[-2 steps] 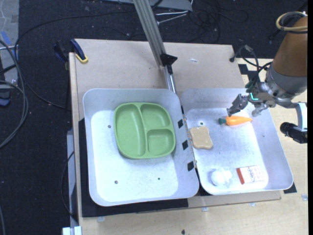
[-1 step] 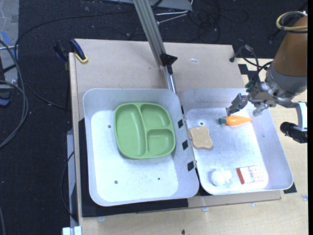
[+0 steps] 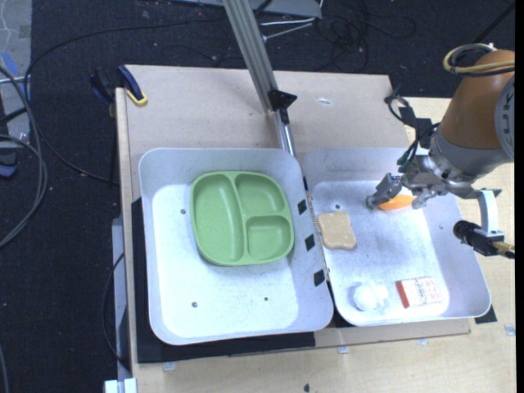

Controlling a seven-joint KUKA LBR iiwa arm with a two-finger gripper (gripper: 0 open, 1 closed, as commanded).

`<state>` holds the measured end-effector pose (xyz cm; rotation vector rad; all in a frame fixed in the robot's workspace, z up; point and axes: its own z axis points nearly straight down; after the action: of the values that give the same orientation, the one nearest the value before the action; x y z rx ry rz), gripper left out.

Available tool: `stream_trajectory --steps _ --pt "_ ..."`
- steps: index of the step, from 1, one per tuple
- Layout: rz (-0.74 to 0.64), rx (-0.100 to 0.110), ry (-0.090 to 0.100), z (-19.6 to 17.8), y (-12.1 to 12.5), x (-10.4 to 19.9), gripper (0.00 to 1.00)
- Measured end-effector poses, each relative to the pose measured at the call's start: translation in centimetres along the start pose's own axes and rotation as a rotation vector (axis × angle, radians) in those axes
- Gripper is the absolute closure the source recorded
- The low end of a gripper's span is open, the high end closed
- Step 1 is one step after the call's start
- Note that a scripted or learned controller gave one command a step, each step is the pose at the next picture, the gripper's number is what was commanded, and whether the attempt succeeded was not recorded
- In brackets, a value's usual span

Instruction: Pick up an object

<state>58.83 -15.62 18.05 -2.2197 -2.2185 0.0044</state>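
Tool (image 3: 399, 195) sits low in the right bin (image 3: 458, 301), over an orange piece (image 3: 396, 204) at its tips; can't tell its state. Piece looks small, light, probably smooth — pinch across the middle.

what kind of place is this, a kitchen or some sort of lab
Most likely a robotics lab, not a kitchen: a robot arm reaches over two white bins on a plywood bench, with loose cables on the dark floor and toy-like items such as a green plate.
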Motion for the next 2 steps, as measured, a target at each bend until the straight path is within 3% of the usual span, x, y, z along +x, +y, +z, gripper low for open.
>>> stream_trajectory --steps 2 --pt "0.000 -0.005 -0.002 8.9 0.2 -0.3 0.00"
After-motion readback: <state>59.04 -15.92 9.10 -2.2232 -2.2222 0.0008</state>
